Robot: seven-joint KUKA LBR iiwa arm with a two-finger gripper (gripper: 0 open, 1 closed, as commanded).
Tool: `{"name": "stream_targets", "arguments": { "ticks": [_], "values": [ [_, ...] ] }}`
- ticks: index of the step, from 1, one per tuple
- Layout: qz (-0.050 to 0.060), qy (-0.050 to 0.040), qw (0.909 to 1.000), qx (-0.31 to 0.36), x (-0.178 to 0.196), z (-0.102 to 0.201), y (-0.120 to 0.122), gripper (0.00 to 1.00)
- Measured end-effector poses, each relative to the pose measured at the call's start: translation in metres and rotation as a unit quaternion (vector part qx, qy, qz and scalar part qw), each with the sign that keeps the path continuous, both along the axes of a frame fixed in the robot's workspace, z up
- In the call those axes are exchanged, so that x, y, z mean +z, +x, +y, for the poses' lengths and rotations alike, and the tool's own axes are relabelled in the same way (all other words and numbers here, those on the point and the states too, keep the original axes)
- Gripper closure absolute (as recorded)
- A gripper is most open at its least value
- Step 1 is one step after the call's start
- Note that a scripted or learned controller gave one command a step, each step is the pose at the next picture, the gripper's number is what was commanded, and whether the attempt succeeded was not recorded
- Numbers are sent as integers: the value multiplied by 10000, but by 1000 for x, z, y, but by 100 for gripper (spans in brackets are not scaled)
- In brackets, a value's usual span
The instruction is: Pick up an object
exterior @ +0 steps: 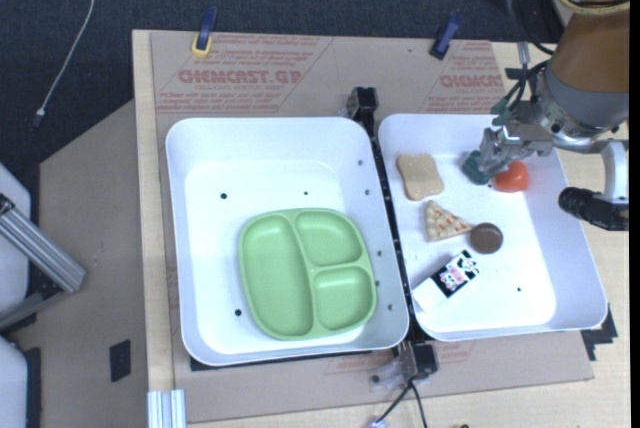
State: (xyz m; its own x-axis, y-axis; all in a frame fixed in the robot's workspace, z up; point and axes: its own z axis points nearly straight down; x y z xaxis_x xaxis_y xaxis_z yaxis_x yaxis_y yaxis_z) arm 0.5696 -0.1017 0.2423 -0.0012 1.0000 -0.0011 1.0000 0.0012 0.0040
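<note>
At the near edge of the right bin (560,311) lies a small white carton (447,278) with a black-and-white cow-like print on it; no words on it can be read. Its long axis runs diagonally, from near-left to far-right. Just beyond it sit a round brown piece (486,238) and a pizza-slice wedge (444,220) whose tip points far-left. Farther back is a slice of toast (419,175), its long axis running near to far. The red-orange object (513,178) sits at the far right of this bin, with the gripper (486,162) directly at its left side, touching or overlapping it; whether it grips anything cannot be told. The left bin (200,166) holds a green plate (305,271) with 3 compartments. On the cardboard (150,216) behind, red print reads "CHEMCAST".
</note>
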Motion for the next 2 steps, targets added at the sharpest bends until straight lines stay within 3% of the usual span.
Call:
{"name": "stream_targets", "arguments": {
  "ticks": [1,2],
  "values": [
    [31,16,10000,19,-1,50,-7,100],
    [21,15,10000,27,-8,112,3,100]
  ]
}}
